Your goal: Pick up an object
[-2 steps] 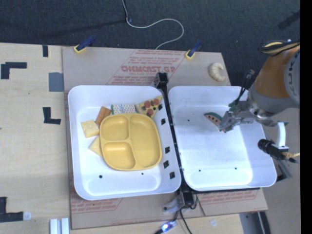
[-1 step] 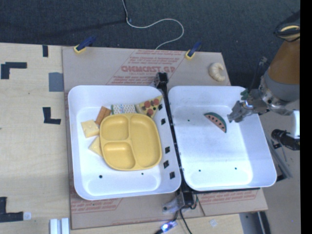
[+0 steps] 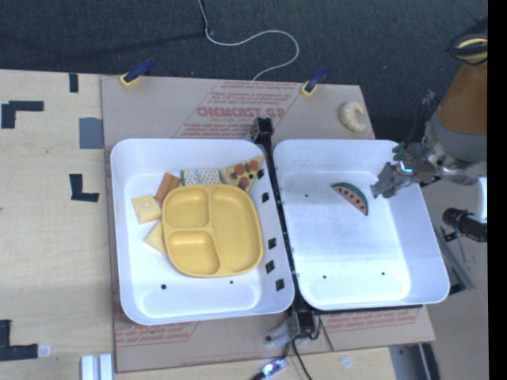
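A watermelon slice with a green rind and red flesh lies in the right bin, toward its back. My gripper hovers at the bin's right side, just right of the slice and apart from it. Nothing shows between the gripper and the slice. The left bin holds a yellow divided plate. Around that plate's back and left edges lie a pizza slice, a brown cracker, a pale cracker and other small food pieces.
A pale croissant-like piece lies on the cardboard behind the right bin. Yellow and blue clamps hold the cardboard's back edge. A white cable loops across the dark floor behind. The arm's orange band stands at the right.
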Robot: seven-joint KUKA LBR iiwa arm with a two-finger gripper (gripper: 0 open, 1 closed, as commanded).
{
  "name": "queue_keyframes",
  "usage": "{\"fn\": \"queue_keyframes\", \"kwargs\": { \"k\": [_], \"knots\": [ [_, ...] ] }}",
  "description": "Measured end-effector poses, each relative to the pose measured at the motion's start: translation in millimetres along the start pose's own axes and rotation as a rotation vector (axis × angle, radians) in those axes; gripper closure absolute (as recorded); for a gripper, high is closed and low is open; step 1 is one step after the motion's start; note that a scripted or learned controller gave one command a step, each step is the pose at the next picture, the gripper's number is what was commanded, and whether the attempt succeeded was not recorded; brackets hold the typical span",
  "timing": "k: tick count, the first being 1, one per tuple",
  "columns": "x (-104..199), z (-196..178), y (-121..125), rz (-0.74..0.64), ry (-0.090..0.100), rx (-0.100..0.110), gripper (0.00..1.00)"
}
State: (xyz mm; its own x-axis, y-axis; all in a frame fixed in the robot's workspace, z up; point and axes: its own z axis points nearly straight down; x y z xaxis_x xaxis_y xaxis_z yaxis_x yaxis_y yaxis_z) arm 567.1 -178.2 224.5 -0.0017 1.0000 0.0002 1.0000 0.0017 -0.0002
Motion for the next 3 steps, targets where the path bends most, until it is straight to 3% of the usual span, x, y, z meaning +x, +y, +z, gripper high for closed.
{"fn": "queue_keyframes", "kwargs": {
  "k": [3],
  "knots": [
    [153, 1, -5, -0.004, 0.001, 0.002, 1.00]
  ]
}}
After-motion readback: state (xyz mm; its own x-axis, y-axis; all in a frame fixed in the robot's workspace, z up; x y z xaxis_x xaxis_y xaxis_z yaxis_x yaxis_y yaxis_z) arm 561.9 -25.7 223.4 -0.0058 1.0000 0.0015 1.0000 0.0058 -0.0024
